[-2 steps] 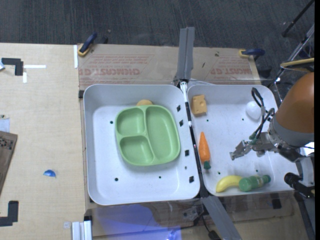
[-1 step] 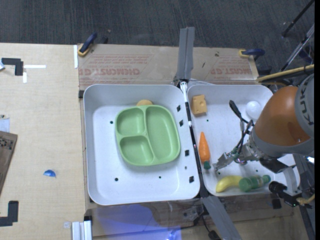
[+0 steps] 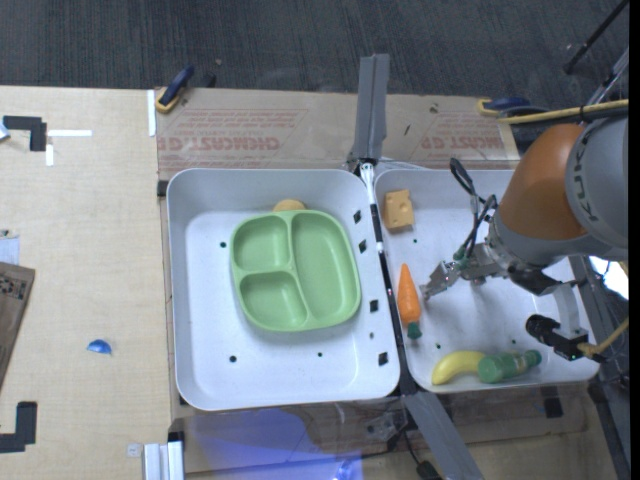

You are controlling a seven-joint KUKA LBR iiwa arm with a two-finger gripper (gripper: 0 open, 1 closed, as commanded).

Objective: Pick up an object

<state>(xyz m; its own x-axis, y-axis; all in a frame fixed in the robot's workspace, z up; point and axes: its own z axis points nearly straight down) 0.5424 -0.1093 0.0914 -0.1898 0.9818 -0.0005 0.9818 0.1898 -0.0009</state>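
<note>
Overhead, the gripper [image 3: 437, 284] hung in the right bin [image 3: 455, 193], its fingers too small and blurred to judge. Just left lay a carrot [image 3: 408, 296]; below, a banana [image 3: 458, 366] touching a green bottle [image 3: 507, 366].

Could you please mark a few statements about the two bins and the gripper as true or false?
1. The green divided plate lies in the left bin. True.
2. The carrot lies in the left bin. False: it lies in the right bin, along its left wall.
3. The gripper holds the banana. False: the banana lies on the bin floor, apart from it.
4. The banana touches a green bottle. True.
</note>
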